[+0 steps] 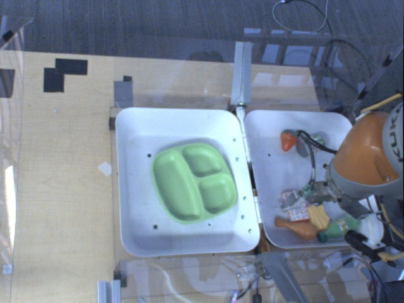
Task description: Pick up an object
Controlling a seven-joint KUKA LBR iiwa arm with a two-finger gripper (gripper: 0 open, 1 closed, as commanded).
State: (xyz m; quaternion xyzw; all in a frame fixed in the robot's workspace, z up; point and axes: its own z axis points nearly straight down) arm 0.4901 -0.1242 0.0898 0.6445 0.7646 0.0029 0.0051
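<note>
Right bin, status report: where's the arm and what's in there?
Pincer low over right white bin, grip state unclear. Small toys clustered near front wall: yellow corn piece, orange carrot-shaped toy. Green three-compartment plastic tray in left bin.

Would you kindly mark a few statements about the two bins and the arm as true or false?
1. The green tray lies in the left bin. True.
2. The tray has one compartment. False: it has three.
3. The arm is over the right bin. True.
4. The small objects are piled in the left bin. False: they lie in the right bin.
5. The tray is red. False: it is green.
</note>
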